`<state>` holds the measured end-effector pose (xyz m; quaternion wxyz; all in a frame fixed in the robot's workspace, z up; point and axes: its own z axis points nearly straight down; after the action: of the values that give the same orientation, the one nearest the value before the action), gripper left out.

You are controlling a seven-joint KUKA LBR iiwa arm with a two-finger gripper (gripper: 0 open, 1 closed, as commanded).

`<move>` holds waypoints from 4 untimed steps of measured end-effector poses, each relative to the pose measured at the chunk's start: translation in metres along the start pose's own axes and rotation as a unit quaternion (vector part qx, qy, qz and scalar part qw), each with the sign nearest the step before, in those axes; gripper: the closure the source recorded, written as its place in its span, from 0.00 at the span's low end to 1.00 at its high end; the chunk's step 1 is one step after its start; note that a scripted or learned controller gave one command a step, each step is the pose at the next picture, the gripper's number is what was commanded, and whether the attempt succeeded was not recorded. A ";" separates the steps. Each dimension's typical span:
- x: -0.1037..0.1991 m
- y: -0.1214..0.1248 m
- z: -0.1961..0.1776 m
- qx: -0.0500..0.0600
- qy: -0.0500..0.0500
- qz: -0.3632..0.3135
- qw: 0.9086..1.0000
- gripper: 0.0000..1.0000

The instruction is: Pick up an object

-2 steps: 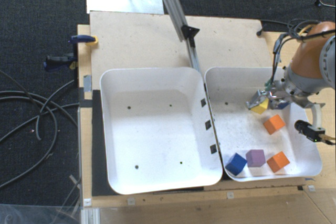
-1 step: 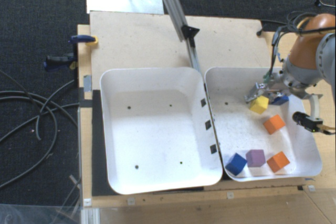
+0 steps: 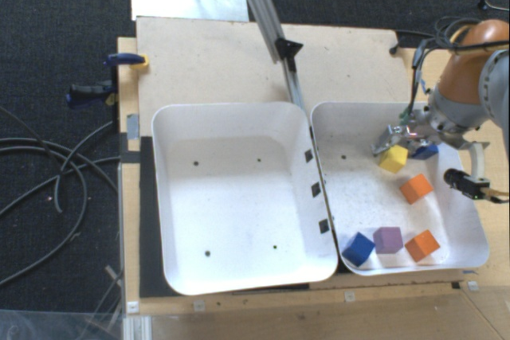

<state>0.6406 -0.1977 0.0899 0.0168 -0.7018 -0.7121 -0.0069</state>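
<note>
Closing on target: claw [image 3: 396,144] sits low in the right bin [image 3: 351,131], directly over the yellow cube [image 3: 393,159].
Claw state: cannot tell.
Technique: straddle cube squarely, lift straight up.
Hazard: orange cube [image 3: 416,189] lies near.

Bright, even overhead light, soft shadows inside the white bins [image 3: 239,115], slightly grainy but sharp.
</note>
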 end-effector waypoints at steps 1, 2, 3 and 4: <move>0.021 -0.041 0.001 -0.006 -0.015 0.005 1.000 0.00; 0.003 0.001 0.000 -0.003 -0.005 0.001 1.000 0.00; -0.003 0.009 -0.021 -0.002 -0.006 0.002 1.000 0.00; 0.008 -0.030 0.001 -0.006 -0.012 0.004 1.000 0.00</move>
<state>0.6103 -0.1898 0.0897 0.0040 -0.7046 -0.7096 -0.0032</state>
